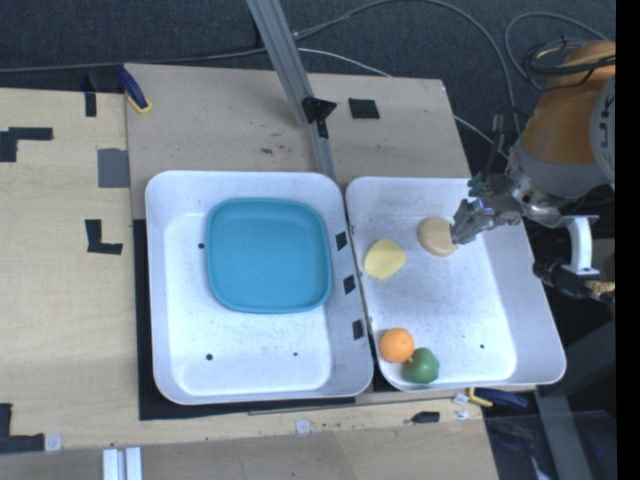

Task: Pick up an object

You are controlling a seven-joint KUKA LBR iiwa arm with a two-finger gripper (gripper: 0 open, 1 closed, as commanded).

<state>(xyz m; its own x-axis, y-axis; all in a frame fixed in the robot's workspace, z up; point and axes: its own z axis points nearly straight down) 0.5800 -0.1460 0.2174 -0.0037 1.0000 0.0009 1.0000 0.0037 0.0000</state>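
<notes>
Reaching for a pick in the right bin (pixel 520 298).
Hovering hand (pixel 466 224) beside beige ball (pixel 436 236), seemingly lining up; grip state impossible to tell.

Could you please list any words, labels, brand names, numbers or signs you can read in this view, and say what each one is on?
There is no readable text.
The grey arm housing at the right edge carries a dark mark, cut off and too blurred to read.
The blue plate, the two white bins and the black tape patches on the bench bear no lettering.
</notes>
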